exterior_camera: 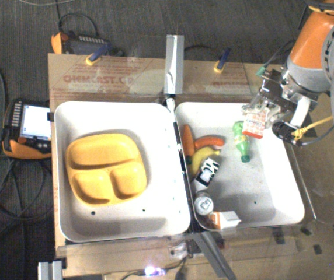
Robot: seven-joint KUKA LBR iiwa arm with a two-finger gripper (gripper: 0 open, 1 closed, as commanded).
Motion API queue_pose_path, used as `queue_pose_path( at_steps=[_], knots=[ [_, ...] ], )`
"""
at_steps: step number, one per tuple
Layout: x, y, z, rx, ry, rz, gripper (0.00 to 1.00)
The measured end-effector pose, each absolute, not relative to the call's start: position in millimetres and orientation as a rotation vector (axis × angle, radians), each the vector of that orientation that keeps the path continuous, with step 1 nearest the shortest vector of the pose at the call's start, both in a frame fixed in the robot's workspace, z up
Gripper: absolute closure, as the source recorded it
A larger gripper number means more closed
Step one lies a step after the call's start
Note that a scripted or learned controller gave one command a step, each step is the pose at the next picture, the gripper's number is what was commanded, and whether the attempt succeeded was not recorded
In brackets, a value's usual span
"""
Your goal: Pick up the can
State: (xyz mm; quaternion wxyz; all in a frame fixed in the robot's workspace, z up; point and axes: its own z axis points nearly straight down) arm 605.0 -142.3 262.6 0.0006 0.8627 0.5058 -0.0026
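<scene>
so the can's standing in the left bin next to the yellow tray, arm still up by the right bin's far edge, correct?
Not quite. The camera view shows the can in the right bin, near its front left corner, beside a small carton. The yellow tray lies in the left bin. The gripper is by the right bin's far edge.

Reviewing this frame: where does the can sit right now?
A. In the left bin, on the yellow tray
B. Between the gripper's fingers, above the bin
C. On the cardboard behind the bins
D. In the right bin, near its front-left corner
D. The can lies in the right bin near its front-left corner, beside a small white-and-orange carton, while the gripper is up at the bin's far right side.
</scene>
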Motion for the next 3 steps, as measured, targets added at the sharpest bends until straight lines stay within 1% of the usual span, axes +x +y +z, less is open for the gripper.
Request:
queue_pose_path(
  at_steps=[1,2,3],
  knots=[
    [540.3,-59,186,2.698,1.618,-0.01,1.0],
    [619.6,-115,238,2.768,1.483,-0.009,1.0],
    [518.2,-80,182,2.821,1.391,-0.01,1.0]
  ],
)
